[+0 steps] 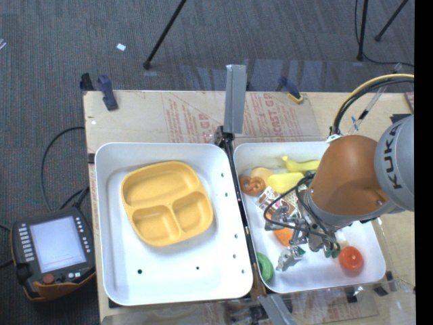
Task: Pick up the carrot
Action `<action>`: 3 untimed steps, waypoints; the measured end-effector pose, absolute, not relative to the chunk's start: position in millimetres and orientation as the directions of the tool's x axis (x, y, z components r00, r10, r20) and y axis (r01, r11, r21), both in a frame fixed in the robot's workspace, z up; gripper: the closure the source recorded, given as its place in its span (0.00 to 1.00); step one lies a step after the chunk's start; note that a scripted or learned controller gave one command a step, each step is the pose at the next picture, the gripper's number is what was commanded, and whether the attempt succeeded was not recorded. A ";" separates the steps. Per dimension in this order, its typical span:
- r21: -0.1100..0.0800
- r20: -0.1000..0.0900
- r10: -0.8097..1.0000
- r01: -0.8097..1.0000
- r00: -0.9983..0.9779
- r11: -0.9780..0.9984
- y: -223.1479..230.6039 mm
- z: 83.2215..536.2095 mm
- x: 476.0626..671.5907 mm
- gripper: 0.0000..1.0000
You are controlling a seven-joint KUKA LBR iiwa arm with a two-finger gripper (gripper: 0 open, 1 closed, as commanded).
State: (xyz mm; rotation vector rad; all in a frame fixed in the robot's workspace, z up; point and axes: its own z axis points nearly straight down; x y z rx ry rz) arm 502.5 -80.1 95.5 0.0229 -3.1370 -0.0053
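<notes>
Right bin (pixel 376 276) holds the clutter. My gripper (pixel 295 251) hangs beside the carrot (pixel 283 236). Grip state unclear; carrot not yet lifted.

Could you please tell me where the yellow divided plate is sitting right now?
The yellow divided plate lies in the left white bin, toward its upper middle, across the divider from the right bin where the arm works.

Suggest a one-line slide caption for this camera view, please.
KUKA arm's pincer lowered over the carrot in the cluttered right bin; yellow divided plate in the left bin.
</notes>
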 end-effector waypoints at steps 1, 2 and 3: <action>0.004 0.004 -0.020 -0.019 -1.000 1.000 -79.0 105.0 503.2 1.00; 0.004 0.004 -0.020 -0.020 -1.000 1.000 -78.7 104.7 503.1 0.00; 0.005 0.003 -0.025 -0.025 -1.000 1.000 -77.7 114.4 503.9 1.00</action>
